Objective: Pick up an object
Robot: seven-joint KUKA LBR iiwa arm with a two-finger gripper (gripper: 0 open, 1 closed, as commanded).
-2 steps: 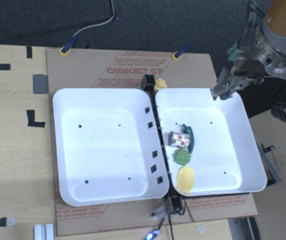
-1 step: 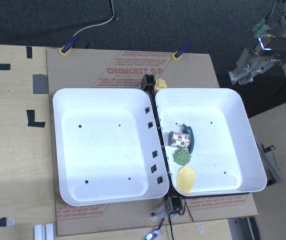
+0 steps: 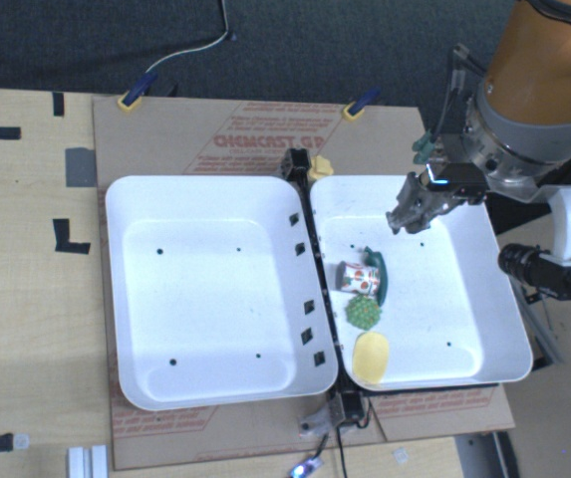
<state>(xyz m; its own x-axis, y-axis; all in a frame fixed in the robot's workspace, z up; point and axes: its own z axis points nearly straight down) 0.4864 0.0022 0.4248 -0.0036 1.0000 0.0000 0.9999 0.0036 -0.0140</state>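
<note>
The right bin (image 3: 464, 267) holds a small cluster near its left wall. A white can with red print (image 3: 359, 279) lies on its side against a dark green curved piece (image 3: 378, 272). Just below sits a green bumpy ball (image 3: 364, 313), and below that a pale yellow rounded object (image 3: 370, 356). My gripper (image 3: 406, 218) hangs over the upper middle of the right bin, above and to the right of the can, apart from all the objects. Nothing shows between its fingers.
The left bin (image 3: 205, 277) stands beside the right one, joined by black clips along the shared wall (image 3: 310, 277). Both rest on a cardboard sheet (image 3: 255, 137). A black fixture (image 3: 539, 267) juts in past the right bin's rim.
</note>
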